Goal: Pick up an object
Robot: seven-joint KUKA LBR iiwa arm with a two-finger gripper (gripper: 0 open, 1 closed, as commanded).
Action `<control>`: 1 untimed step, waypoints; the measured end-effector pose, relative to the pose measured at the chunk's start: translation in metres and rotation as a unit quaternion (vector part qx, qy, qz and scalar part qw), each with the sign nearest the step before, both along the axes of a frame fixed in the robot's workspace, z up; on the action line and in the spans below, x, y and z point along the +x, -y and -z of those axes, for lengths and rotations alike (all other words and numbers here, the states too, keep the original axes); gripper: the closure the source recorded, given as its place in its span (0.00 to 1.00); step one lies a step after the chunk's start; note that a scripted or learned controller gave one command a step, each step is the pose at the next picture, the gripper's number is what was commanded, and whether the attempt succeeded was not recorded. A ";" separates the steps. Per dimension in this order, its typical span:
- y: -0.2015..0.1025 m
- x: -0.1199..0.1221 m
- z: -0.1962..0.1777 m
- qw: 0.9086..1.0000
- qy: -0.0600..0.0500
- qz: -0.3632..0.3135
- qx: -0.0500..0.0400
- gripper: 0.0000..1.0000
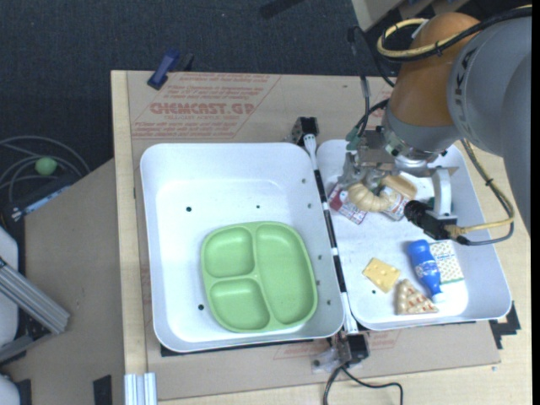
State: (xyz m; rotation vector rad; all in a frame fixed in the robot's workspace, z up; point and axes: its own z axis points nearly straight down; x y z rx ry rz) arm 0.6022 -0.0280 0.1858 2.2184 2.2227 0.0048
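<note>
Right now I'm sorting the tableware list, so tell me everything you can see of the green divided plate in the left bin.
The light green divided plastic plate is a rounded rectangle with three compartments: two smaller ones on the camera view's left and one long one on the right, parted by raised ridges. It looks smooth and matte. It lies flat, right side up, on the floor of the left white bin, toward its near right corner, turned slightly askew. Nothing lies in it.

Dark carpet floor (76, 24), wooden bench (126, 226)

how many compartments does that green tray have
3. The green tray in the left bin has two smaller compartments stacked on its left side and one long compartment down its right side. None looks hidden.
</note>
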 end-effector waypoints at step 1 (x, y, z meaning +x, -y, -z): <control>-0.039 -0.035 -0.035 1.000 -0.003 0.000 0.000 1.00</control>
